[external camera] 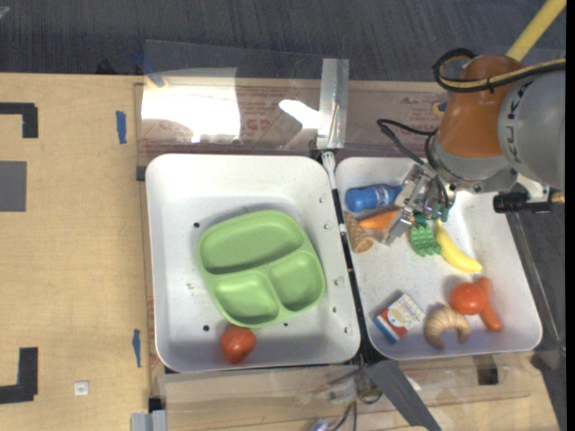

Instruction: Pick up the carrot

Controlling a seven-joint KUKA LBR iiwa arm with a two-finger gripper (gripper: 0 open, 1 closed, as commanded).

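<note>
The carrot (377,221) is a small orange wedge lying in the right bin (517,268), near its left wall, just below a blue can (368,197). My gripper (406,215) hangs low over the carrot's right end, touching or nearly touching it. The grey arm with its orange band (472,119) reaches in from the upper right.
Beside the gripper lie a green studded block (422,239) and a banana (458,255). A brown piece (359,238) sits under the carrot's left end. Nearer the front are an orange-red vegetable (473,300), a croissant (446,324) and a small carton (398,317). The left bin (171,196) holds a green divided plate (260,266) and a red tomato (237,342).
</note>
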